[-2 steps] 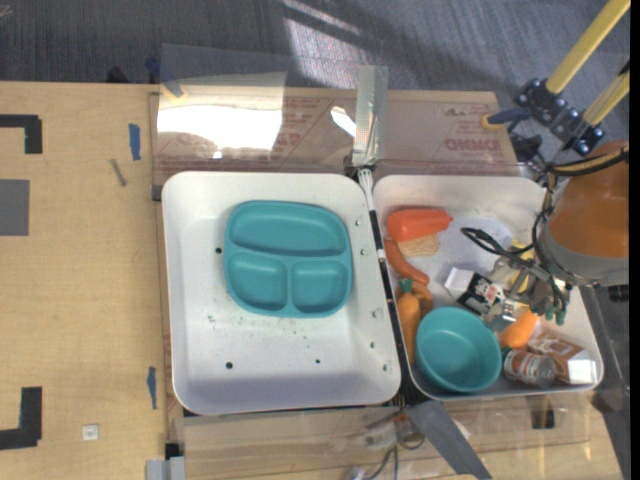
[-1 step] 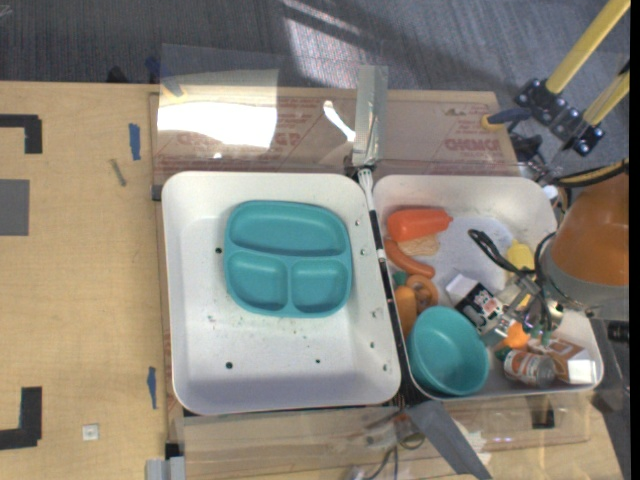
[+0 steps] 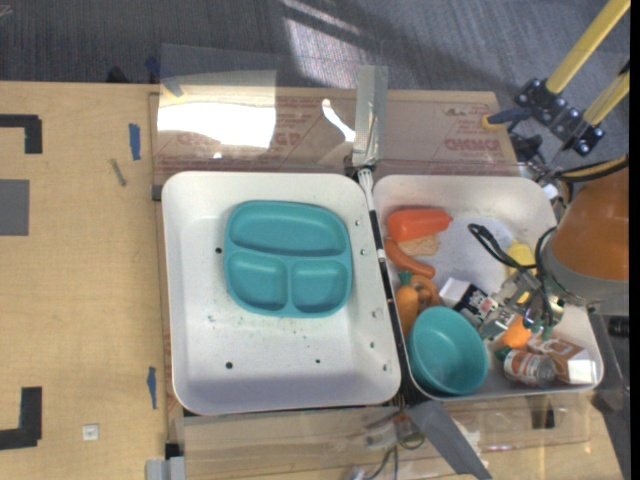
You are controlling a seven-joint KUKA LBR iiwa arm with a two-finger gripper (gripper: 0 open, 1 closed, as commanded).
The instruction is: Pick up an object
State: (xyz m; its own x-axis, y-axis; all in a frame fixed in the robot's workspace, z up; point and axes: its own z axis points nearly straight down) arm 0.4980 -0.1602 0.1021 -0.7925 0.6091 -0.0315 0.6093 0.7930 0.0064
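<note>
My gripper reaches down into the right bin from the right, below the arm's orange band. It hangs among small clutter just right of a teal bowl. A small orange piece and a lying bottle with a brown label sit directly beneath and in front of it. A black-and-white packet lies to its left, and a yellow item with a black cord lies behind it.
An orange-and-tan block, a hot-dog-like toy and an orange figure lie along the right bin's left wall. The left bin bears a teal divided plate. A yellow-legged stand rises at the back right.
</note>
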